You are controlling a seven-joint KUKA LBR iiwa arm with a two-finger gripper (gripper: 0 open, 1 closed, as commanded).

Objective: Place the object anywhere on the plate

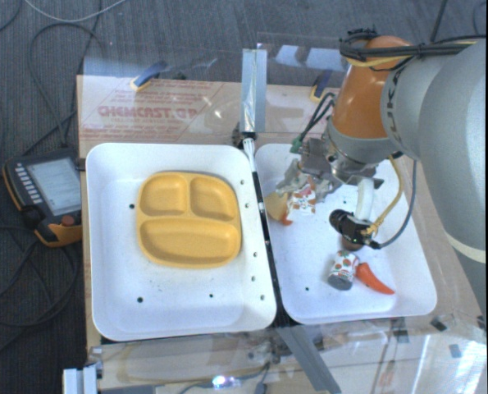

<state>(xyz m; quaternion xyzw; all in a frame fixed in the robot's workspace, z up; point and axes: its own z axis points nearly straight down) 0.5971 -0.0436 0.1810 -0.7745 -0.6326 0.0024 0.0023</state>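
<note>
Found pincer (307, 180) low over upper left of the right bin (408, 302), just above a red-and-white packet (303, 203) beside a yellowish item (275, 207) at that bin's left wall; could not tell whether open, closed or gripping. Recorded small labelled can (342, 270) and orange carrot-shaped piece (376, 281) touching at lower right of frame, well apart from yellow divided plate (189, 218) in the left bin (112, 302), centre left.
</note>
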